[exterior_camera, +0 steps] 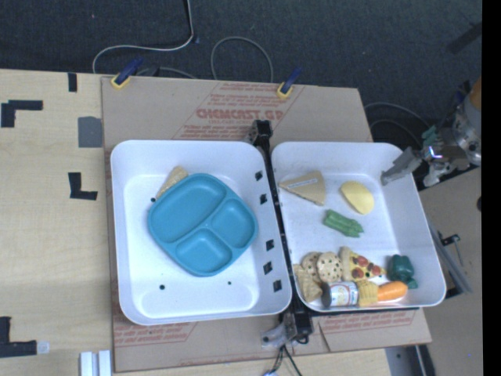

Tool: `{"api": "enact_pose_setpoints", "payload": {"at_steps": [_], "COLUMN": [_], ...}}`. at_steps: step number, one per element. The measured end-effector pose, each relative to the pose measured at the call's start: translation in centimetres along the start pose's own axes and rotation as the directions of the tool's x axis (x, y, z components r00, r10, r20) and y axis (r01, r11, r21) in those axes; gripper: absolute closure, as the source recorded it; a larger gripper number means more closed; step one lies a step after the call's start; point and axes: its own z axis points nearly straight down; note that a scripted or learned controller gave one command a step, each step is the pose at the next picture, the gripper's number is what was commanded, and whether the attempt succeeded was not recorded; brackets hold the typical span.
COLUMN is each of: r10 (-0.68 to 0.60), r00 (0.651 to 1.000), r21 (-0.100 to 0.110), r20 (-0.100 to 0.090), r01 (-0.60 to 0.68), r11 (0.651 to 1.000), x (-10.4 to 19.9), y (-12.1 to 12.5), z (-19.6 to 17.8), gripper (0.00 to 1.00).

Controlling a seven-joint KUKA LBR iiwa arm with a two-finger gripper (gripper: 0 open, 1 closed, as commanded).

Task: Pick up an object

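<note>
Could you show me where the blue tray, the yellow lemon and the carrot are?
Blue tray (pixel 203 223): camera view, on its centre dividers.
Lemon (pixel 358 197): camera view, middle of its yellow skin.
Carrot (pixel 391 291): camera view, middle of its orange body.

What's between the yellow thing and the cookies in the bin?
In the camera view, a small green vegetable lies on the white floor between the yellow piece and the cookies.

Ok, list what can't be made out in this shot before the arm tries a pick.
- Pincer: in the camera view, at the right bin's far right corner; too small and blurred to read its state.
- Arm: cut off by the right edge.
- Tan item: mostly hidden under the blue tray.
- Pile at the right bin's near edge: items overlap, too small to identify.
</note>
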Motion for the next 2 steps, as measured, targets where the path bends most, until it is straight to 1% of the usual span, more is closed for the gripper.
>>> {"api": "enact_pose_setpoints", "payload": {"at_steps": [1, 2], "r10": [-0.003, -0.003], "r00": [1.000, 1.000], "r21": [0.006, -0.003], "r20": [-0.002, 0.004], "r01": [0.003, 0.003], "r11": [1.000, 1.000], "x": [0.3, 1.2], "y": [3.7, 4.0], "z": [11.2, 19.1], "gripper": [0.00, 0.00]}}
